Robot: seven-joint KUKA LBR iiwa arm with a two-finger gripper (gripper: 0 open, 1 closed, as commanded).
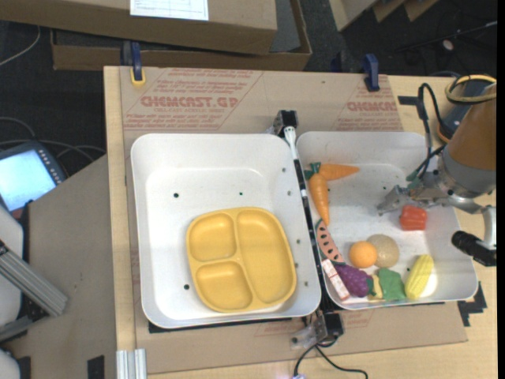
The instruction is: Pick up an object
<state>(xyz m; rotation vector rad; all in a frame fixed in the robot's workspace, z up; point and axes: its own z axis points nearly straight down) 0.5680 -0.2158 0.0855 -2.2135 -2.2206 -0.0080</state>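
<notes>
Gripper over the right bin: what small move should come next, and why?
Probably a short shift toward the red block and then down. The gripper hangs just beside and above it, with nothing seen between its fingers, and that block lies apart from the other toys.

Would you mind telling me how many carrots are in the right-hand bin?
2. One carrot lies across the far left part of the right bin; the other carrot runs along its left wall, just nearer. More could be hidden in the near pile.

So the bench (118, 212) has a cardboard sheet with red lettering (189, 97) clamped down by two blue clamps (136, 58) at the far edge. Cardboard box (142, 6) sits beyond it, and a lit screen (24, 176) off to the left.
</notes>
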